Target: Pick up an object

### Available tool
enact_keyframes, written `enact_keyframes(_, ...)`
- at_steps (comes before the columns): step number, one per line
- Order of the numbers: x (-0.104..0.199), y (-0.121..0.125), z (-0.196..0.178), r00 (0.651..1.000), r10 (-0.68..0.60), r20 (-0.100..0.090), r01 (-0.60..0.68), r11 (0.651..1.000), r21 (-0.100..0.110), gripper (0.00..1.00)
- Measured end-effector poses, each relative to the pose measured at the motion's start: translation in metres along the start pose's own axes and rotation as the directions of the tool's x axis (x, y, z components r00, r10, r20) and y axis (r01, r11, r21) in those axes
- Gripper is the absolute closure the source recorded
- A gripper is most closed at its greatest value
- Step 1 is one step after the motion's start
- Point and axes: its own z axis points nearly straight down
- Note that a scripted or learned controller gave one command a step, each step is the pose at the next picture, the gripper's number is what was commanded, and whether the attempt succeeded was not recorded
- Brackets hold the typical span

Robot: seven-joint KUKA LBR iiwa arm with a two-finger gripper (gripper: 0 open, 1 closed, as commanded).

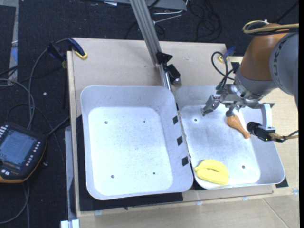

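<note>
Camera view: tool (221,106) fingers spread, gripping nothing, low over right bin (251,148). Orange drumstick-shaped toy (238,124) just beside it. Yellow banana-like toy (212,171) near front edge.

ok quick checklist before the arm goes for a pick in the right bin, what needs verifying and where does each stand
1. Target present: orange-brown object lies in the right bin near its far right side: ok.
2. Second option: yellow object sits at the bin's near edge: ok.
3. Gripper position: above the bin's far part, just left of the orange-brown object, not over it: not ok.
4. Anything held between the fingers: cannot tell.
5. The two objects lie well apart: ok.
</note>
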Motion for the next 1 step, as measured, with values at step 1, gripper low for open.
enact_keyframes(1, -0.0066, 0.0042, 0.0471, 1.0, 0.001, 0.0, -0.001, 1.0, -0.001, 0.0)
